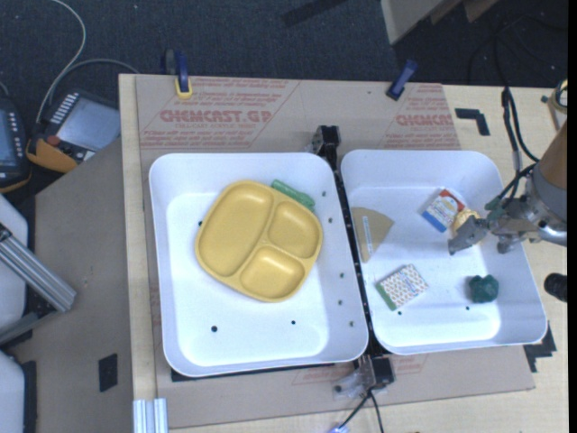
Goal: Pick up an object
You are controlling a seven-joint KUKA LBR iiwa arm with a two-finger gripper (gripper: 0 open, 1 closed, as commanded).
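Grey gripper (480,238) is hovering low in the right bin (433,332), jaws spread and grasping nothing, positioning between snack packet (442,209) and green toy (483,288).

My table (108,242) carries 2 bins side by side. The left bin (180,332) holds a divided plate (260,240). In the right bin (433,327), my tool (482,233) sits between a small packet (443,209) behind and a crumpled lump (483,288) in front; a patterned card (402,286) lies left.

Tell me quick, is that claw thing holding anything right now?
Gripper: open, holding nothing, low over the right bin near the small box.
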